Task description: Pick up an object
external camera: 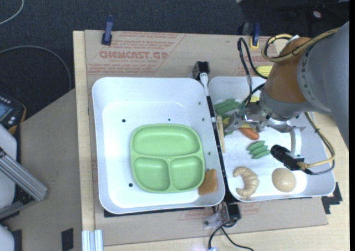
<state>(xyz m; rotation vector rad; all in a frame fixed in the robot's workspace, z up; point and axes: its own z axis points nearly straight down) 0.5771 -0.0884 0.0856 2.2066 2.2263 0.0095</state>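
Observation:
The right bin [319, 189] holds several toy foods. An orange carrot [250, 131] lies just under my gripper [244, 121], which is low over the bin's left part. A leafy green piece [226, 105] sits at the gripper's upper left, partly hidden by it. A green pea pod [257, 149] lies below the carrot. A tan croissant [246, 180] and a round beige roll [283, 180] rest at the bin's front. Nothing visibly hangs from the gripper.
The left bin [111, 105] carries a green divided plate [166, 157] with a brown food piece [208, 182] at the plate's right front corner. The arm's orange band [284, 78] and grey body cover the right bin's back. Cables [310, 161] loop over its right side.

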